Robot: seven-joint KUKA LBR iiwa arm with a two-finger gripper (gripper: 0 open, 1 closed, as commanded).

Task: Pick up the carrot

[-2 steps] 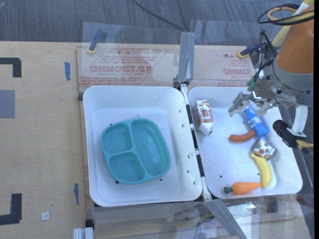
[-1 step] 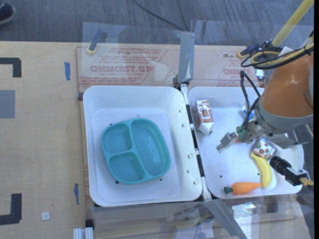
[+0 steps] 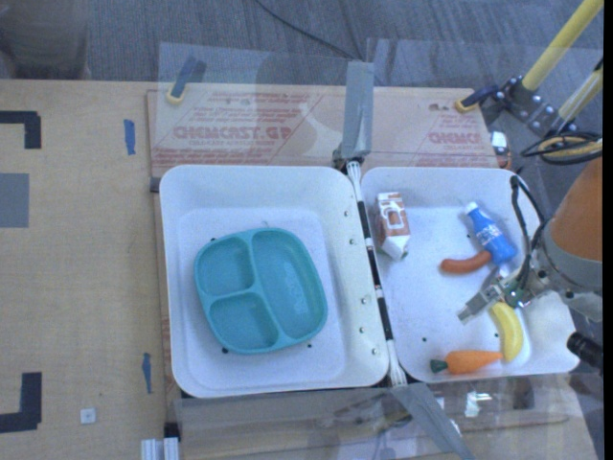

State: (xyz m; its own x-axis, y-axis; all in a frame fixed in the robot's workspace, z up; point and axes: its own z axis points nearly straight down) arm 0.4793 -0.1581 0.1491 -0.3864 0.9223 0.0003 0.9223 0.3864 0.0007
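the carrot [image 3: 471, 360] lies left-right at lower right, green tip left; banana [image 3: 509, 330] just beside; gripper [image 3: 488, 300] spread open above.

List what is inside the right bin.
The right bin holds a carton, blue bottle, sausage, banana and carrot. The gripper covers the banana's top end.

1. The left bin [image 3: 182, 209] holds a divided tray [image 3: 260, 289].
2. The right bin [image 3: 421, 324] lies just beside it, holding the rest.
3. In the right bin, a carton [image 3: 392, 225] lies nearest the tray.
4. The sausage [image 3: 465, 263] and bottle [image 3: 489, 234] lie beyond the carton.
5. The carrot [image 3: 468, 361] and banana [image 3: 508, 330] lie in the near corner, farthest from the tray.
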